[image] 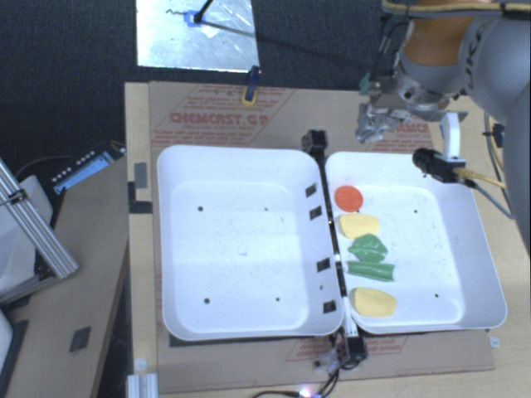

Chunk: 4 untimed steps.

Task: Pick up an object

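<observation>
Five small pieces, from an orange disc [348,197] to a yellow piece [374,303], are lying untouched along the right bin [448,247]'s left side, while the gripper [375,128] is hovering above the bin's far rim carrying nothing, so the pick is not yet begun.

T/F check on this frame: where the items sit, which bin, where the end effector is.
1. All five items lie in the right bin. True.
2. The orange round piece lies nearest the front edge. False: it lies farthest back in the row; a yellow piece is nearest the front.
3. The end effector is above the bench behind the right bin, apart from the items. True.
4. The two green pieces sit in the left bin. False: they lie in the right bin, between the yellow pieces.
</observation>
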Each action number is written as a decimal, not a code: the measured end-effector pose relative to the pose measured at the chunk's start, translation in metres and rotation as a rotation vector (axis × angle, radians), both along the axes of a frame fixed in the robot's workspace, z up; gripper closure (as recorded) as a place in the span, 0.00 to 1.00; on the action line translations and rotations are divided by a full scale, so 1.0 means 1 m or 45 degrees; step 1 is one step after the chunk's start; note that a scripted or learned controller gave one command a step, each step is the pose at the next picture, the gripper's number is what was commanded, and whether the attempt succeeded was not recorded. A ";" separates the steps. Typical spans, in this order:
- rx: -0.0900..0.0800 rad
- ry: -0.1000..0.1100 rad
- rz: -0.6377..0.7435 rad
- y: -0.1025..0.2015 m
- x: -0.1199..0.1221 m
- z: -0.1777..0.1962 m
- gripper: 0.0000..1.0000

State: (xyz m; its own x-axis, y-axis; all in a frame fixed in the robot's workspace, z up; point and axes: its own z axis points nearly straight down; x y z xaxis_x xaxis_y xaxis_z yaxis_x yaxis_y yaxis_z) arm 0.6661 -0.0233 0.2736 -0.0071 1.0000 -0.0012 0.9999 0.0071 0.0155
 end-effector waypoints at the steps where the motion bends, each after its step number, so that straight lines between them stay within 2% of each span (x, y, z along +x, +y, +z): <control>1: 0.001 -0.009 -0.001 0.005 -0.010 0.172 1.00; 2: 0.004 0.013 0.000 0.028 -0.057 0.204 1.00; 3: 0.005 0.008 0.000 0.042 -0.135 0.267 1.00; 4: 0.000 0.040 -0.011 0.019 -0.183 0.098 1.00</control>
